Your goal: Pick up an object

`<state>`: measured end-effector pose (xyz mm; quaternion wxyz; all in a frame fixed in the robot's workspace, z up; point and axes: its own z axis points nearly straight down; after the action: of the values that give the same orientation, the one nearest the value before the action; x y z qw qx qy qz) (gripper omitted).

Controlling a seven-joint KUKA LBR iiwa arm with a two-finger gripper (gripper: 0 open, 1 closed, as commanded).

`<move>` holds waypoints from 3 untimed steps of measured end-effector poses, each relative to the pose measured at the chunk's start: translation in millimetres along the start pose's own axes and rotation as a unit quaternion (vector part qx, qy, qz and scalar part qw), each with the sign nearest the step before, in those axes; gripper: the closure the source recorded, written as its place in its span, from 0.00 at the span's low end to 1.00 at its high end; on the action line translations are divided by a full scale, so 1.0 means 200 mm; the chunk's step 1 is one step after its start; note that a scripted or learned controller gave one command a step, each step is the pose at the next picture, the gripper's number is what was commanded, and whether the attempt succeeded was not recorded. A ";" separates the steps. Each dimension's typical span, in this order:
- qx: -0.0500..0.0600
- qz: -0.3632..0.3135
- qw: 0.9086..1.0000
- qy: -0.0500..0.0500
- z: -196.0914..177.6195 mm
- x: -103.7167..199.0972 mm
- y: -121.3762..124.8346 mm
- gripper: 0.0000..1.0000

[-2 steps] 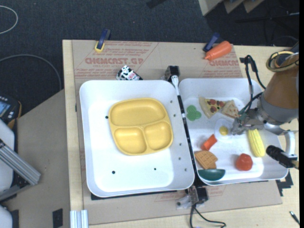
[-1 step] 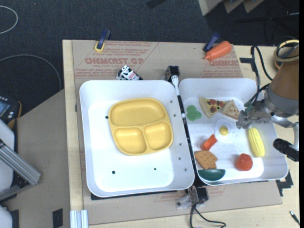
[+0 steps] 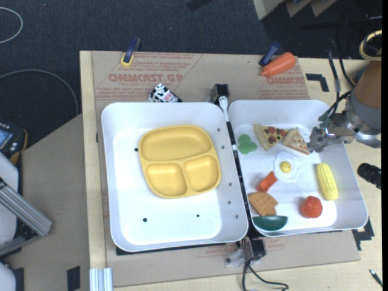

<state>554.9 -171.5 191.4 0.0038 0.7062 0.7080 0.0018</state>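
Gripper (image 3: 317,138) is hovering at the right bin's (image 3: 354,190) far right side, beside the pizza slice (image 3: 282,137).
I cannot tell how its jaws are standing; nothing is visibly held. Pizza is lying just left of it, corn (image 3: 327,181) just nearer. Judging the approach: it is best descending straight over one toy, avoiding the wall.
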 end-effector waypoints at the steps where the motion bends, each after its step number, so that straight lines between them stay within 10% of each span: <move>1: 0.000 0.001 1.000 0.000 -0.18 0.00 0.01 1.00; 3: 0.002 -0.001 1.000 0.002 -0.16 0.43 0.30 1.00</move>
<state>615.2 -85.1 223.6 0.0012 0.7054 0.7088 0.0015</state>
